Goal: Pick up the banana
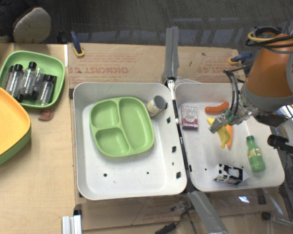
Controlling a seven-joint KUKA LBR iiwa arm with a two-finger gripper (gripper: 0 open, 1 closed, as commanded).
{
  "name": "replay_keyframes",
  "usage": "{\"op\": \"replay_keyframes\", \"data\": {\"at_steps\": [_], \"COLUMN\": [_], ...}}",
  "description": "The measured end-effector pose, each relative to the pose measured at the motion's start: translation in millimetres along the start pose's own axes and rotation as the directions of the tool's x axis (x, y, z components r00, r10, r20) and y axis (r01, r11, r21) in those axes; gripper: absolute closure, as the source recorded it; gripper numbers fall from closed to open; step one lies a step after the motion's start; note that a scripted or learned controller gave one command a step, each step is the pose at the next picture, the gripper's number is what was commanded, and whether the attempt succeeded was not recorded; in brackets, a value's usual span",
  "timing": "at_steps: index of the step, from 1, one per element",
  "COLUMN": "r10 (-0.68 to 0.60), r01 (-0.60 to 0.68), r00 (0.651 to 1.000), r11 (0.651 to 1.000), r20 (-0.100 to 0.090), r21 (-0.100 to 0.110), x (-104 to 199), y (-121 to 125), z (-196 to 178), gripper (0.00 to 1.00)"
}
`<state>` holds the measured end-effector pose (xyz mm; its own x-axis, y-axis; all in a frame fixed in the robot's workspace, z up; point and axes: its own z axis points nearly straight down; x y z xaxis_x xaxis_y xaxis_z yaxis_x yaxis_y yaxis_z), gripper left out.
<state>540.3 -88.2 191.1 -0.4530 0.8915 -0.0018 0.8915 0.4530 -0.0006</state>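
The arm [266, 77] reaches over the right bin [205, 172]. The banana [225, 136] lies mid-bin, left of the green bottle [255, 154], its long axis running roughly near-to-far, slightly tilted. The jaws [228, 117] sit right at the banana's upper end, touching or just above; whether they are parted or closed cannot be told.

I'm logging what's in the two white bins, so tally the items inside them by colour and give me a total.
Green: 2, the divided plate and the bottle
Orange: 1, the carrot
Yellow: 1, the banana under the claw
Pink: 1, the small packet
Black and white: 1, the carton
Grey: 1, the can
Total: 7
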Motion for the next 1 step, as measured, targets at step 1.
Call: {"op": "replay_keyframes", "data": {"at_steps": [1], "r10": [0.366], "r01": [-0.366], "r00": [0.93], "r11": [0.93], "r20": [0.0], "r21": [0.002], "x": [-44.6], "y": [-38.5], "z": [-61.1], "gripper": [1.0]}}
